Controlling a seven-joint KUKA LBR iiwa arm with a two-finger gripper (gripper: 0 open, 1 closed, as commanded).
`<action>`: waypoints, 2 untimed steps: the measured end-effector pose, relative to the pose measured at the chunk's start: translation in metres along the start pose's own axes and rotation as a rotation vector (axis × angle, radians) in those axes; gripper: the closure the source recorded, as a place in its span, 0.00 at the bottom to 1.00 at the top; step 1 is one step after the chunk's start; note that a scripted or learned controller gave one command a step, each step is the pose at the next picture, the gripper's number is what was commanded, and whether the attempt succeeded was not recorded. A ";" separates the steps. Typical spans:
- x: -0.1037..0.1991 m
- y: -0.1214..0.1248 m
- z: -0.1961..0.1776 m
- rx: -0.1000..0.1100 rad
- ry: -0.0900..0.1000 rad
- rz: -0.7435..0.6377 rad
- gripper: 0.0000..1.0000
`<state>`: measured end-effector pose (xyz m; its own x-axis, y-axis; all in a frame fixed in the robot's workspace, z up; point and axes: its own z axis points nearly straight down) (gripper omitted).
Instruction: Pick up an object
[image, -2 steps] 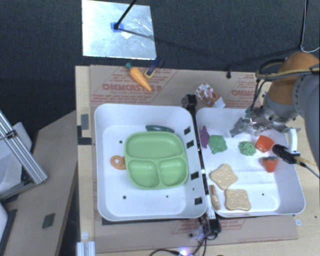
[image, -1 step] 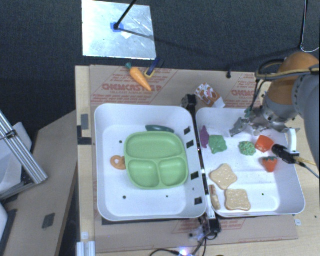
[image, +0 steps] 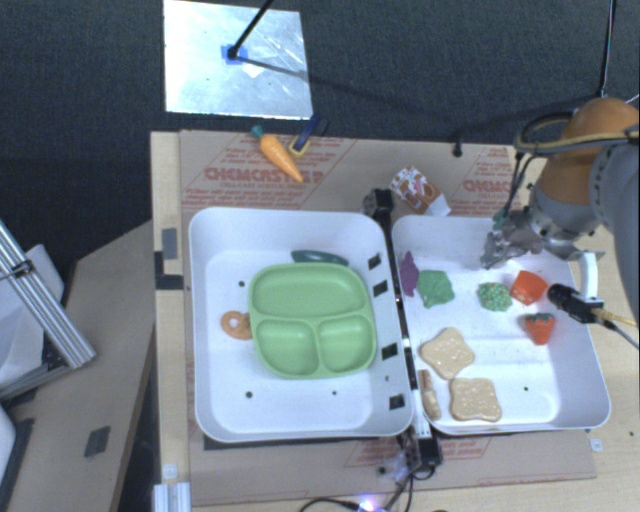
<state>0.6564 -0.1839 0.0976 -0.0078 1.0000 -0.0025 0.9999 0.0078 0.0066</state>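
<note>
Gripper (image: 497, 250) sat low over the right bin (image: 580, 400), near its back edge, arm coming in from the right w/ the orange band above the wrist. Couldn't tell whether it was gripping or released; saw nothing between the tips.

Nearest items: green bumpy piece (image: 494, 296) just below the gripper, orange-red block (image: 528, 288) beside that, red piece w/ dark top (image: 540, 327) close to the right wall. Green leafy item (image: 435, 288) and purple piece (image: 408, 271) lay toward the divider side. Two crackers (image: 447, 352) (image: 474, 398) took the front middle; a thin tan strip (image: 430, 396) hugged the left wall. Front-right corner of that bin looked open, as did the back-left strip.

Left bin (image: 215, 400): green divided tray (image: 311, 319) filled the centre, small orange ring (image: 236, 325) touching its left edge, dark item (image: 320, 257) peeking behind it. Room only along the walls.

Outside the bins, on the cardboard: a carrot (image: 279, 157) and a small printed box (image: 414, 189).
</note>
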 end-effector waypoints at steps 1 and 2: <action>-0.007 0.003 -0.064 -0.003 0.000 0.005 1.00; -0.016 0.009 -0.115 -0.002 0.000 0.004 1.00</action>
<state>0.6644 -0.1996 0.2122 -0.0036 1.0000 -0.0027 1.0000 0.0036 0.0084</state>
